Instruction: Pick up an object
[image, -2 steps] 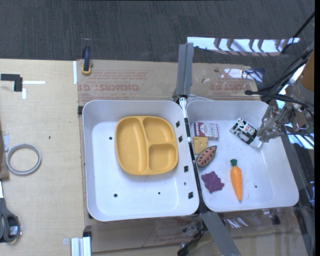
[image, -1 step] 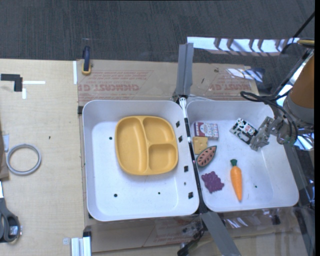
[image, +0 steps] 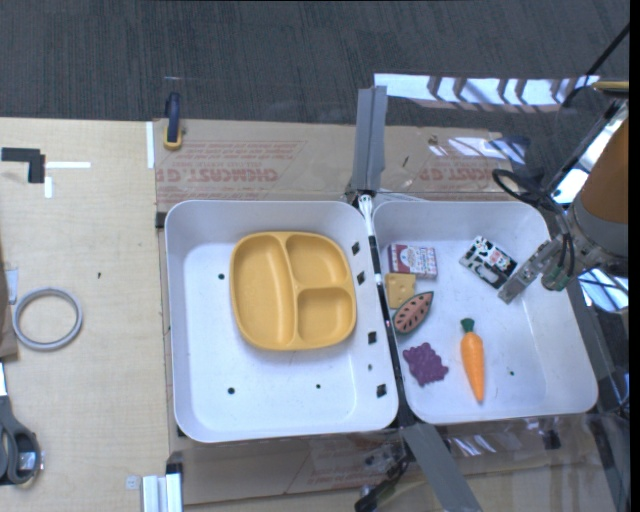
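nothing picked yet: gripper (image: 527, 276) hovers at right bin (image: 560, 400) edge beside black-white carton (image: 488, 261), fingers' state unclear; carrot (image: 472, 360) untouched.

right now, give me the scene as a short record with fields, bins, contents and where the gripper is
left bin: yellow divided plate
right bin: carrot, purple grapes, red-and-white box, yellow block, brown slice, black-and-white packet
gripper: over the right bin's right side, just right of the black-and-white packet
held: nothing seen between the fingers
bench, left: roll of tape
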